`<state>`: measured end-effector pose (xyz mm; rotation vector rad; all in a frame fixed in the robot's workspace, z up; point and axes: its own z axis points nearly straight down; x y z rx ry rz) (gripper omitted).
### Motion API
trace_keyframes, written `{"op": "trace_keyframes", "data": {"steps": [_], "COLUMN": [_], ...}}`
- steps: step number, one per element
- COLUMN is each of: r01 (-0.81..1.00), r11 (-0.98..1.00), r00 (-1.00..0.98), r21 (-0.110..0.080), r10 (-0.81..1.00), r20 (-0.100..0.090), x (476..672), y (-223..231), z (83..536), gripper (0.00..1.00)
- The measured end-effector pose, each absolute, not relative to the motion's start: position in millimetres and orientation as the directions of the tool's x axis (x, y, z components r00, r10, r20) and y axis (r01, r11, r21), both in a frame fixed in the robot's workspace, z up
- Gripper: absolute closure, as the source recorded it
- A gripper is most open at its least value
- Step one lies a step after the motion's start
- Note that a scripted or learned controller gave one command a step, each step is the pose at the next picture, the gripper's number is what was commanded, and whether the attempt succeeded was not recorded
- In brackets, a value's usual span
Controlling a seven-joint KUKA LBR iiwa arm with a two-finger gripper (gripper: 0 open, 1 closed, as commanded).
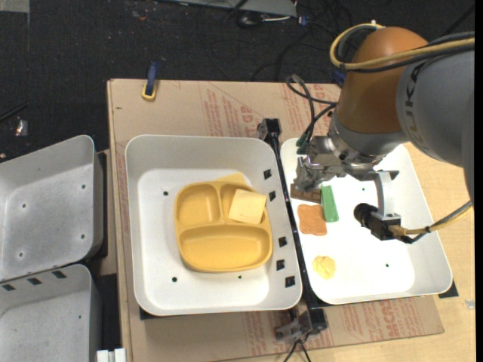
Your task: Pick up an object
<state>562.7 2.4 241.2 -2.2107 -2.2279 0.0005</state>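
Observation:
My gripper (308, 178) hangs low over the left side of the right bin (392, 274), close to the divider between the bins. Just under it lies a small brown piece (303, 195), partly hidden by the gripper. A green stick (329, 204) lies right beside it, and a flat orange piece (312, 220) sits a little nearer the front. Near the front left of that bin lies a small yellow lump (324, 266). In the left bin (151, 277) a yellow divided plate (219, 247) carries a pale yellow block (247, 207).
The grey arm with its orange band (377, 74) covers the back of the right bin. A black part on a cable (377, 221) hangs over that bin's middle. Folded white bin parts (45, 202) lie left of the bench. A blue and yellow clamp (150, 81) sits at the back left corner.

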Motion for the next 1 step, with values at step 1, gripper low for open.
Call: {"op": "trace_keyframes", "data": {"steps": [1], "r01": [1.0], "r11": [0.008], "r00": [-0.008], "r21": [0.0], "r10": [1.0], "r20": [0.001], "x": [577.6], "y": [54.7], "z": [231.1], "gripper": [1.0]}}
